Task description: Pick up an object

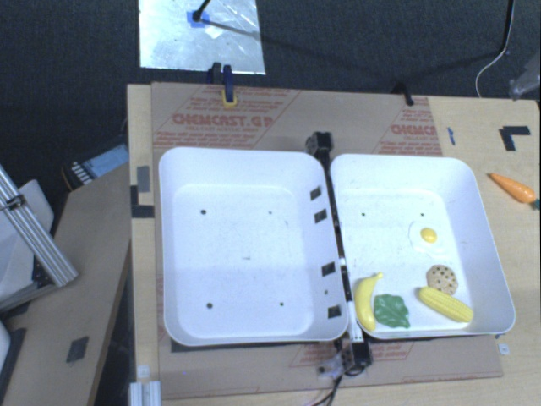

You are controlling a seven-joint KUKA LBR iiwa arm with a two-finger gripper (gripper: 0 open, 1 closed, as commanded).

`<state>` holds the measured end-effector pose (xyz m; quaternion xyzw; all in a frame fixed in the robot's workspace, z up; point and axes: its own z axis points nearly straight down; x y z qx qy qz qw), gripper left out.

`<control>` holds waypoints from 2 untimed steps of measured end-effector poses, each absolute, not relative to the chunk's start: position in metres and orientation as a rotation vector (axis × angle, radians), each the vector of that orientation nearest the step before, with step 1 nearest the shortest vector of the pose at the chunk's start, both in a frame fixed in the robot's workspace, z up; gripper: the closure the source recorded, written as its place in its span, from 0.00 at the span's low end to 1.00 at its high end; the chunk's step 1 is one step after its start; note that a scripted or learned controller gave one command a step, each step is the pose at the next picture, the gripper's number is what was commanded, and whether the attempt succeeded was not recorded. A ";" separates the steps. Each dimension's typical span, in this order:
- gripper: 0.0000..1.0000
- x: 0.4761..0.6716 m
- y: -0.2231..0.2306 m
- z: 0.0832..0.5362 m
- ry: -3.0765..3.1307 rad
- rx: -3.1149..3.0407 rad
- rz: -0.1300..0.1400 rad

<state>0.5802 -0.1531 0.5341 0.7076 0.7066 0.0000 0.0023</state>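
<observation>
Camera view, left to right: the left bin point(173, 227) sits in the middle of the frame, and the right bin point(483, 227) touches its side. In the right bin's lower part lie a banana point(366, 301), a green leafy thing point(391, 311) (maybe lettuce) touching it, a round cookie point(440, 278) and yellow corn point(445, 304). Higher up is a small yellow ball point(428, 235). A carrot point(513, 188) lies on the bench at the right edge.

High, slanted — over both bins point(254, 163)

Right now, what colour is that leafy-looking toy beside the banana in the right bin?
Green: the flat leafy toy shows clearly in the camera view, touching the yellow banana.
</observation>
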 end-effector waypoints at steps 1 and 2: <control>0.00 0.618 -0.210 0.535 2.215 2.221 -0.001; 0.00 0.670 -0.205 0.535 2.225 2.212 0.003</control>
